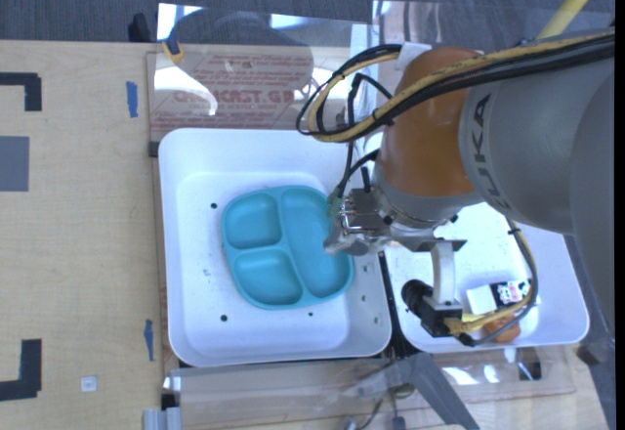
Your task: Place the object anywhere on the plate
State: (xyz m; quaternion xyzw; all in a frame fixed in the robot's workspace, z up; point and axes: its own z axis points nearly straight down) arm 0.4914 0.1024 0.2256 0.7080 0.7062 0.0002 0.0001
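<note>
In the left bin, a blue plate (three compartments) is overlapped at its right edge by the claw; its state cannot be told.

Grey arm: large pale letters "KU" readable on casing, rest cut off by curve. Clear panel behind left bin: faint reddish print, not legible

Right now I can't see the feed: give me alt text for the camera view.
A grey arm with an orange band reaches in from the right, its gripper over the right edge of a blue divided plate. The plate lies in the left white bin; the arm covers much of the right bin.
</note>
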